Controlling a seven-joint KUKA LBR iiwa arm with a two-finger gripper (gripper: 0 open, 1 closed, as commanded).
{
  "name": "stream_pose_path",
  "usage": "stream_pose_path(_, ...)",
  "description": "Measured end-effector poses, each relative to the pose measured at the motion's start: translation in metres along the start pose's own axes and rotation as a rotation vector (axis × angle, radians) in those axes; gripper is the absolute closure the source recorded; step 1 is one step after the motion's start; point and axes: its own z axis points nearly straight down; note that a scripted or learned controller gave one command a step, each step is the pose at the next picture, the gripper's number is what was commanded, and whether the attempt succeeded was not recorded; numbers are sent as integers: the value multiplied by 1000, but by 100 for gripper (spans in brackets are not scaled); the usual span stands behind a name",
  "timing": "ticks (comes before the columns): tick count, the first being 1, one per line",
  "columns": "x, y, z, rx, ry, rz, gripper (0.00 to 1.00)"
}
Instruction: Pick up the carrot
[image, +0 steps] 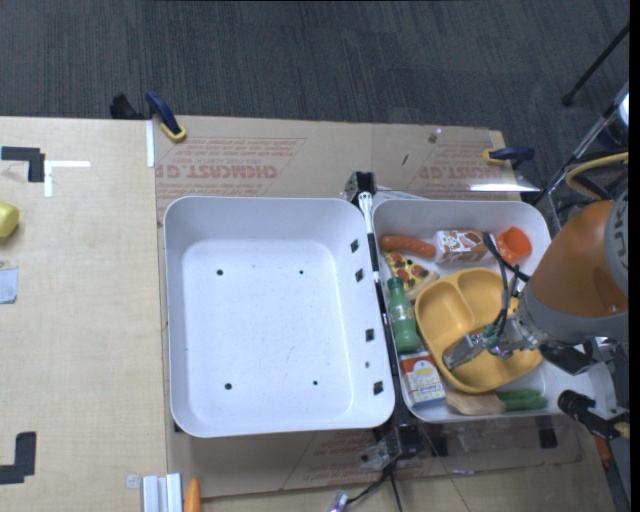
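The carrot (407, 244) is a slim orange-red piece, thicker at its left end and tapering toward the right. It lies flat near the far wall of the right bin (533, 214), its long axis running nearly left to right, tilted slightly downward toward the right. Its narrow end sits just beside a small printed packet (460, 245), and a pizza-slice toy (407, 269) lies just in front of it.

The gripper (470, 347) hangs over the yellow divided plate (455, 318) in the nearer part of the same bin, well apart from the carrot. Its metal fingers point left over the plate, and nothing shows between them; whether they are spread or pressed together cannot be told. A green bottle (401, 317) lies left of the plate, between it and the bin wall.
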Motion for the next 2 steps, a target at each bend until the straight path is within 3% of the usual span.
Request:
stream_pose_path(1, -81, 55, 0, 18, 14, 13, 0)
stream_pose_path(2, -92, 63, 0, 36, 41, -95, 0)
